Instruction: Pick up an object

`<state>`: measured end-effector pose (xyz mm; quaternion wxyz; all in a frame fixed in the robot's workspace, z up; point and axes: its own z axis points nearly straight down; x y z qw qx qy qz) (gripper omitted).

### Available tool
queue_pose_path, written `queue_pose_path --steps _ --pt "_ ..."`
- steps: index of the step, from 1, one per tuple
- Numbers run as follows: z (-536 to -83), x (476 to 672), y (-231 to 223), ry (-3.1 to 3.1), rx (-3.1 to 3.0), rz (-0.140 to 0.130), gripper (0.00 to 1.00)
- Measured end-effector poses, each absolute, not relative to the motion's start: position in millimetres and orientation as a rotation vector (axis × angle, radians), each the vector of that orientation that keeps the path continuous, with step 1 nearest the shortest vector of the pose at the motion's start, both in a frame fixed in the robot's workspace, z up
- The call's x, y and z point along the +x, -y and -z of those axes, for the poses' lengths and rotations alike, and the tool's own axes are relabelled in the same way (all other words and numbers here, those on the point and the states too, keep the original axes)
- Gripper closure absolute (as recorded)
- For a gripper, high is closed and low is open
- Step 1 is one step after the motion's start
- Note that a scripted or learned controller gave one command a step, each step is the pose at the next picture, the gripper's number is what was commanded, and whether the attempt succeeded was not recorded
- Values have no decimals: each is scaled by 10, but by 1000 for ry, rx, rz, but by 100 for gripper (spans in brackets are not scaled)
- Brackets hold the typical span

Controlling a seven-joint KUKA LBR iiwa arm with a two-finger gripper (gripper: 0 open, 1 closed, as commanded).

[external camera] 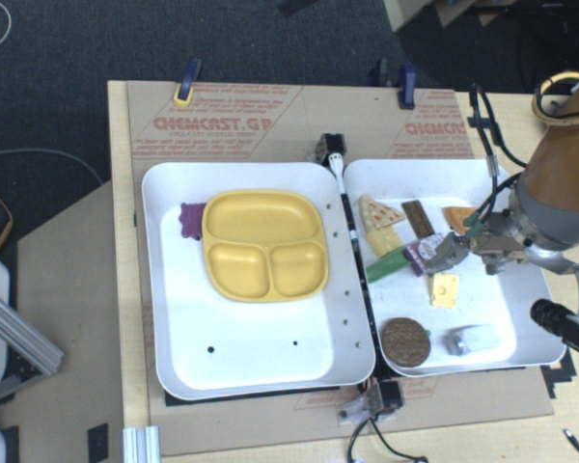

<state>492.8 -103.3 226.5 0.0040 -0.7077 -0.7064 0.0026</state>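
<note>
Grey arm (pixel 550 215), orange band

— What colours am I seeing in the left bin (pixel 174 287)?
— White bin, yellow divided plate (pixel 265 244), purple piece (pixel 190 220) beside it.
— And the right bin (pixel 521 340)?
— White too. I see a green stick (pixel 386 265), a yellow holed cheese slice (pixel 445 290), a pale cheese wedge (pixel 379 214), a dark brown bar (pixel 418 219), a brown round cookie (pixel 405 341). The arm (pixel 560 177) is orange over grey.
</note>
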Motion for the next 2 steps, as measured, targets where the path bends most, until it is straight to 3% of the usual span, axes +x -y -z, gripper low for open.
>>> queue_pose_path --steps 1,2 --pt "-2300 4948 1034 2220 -2221 0 0" --pt "-1677 4919 1077 2214 -2217 -7 0"
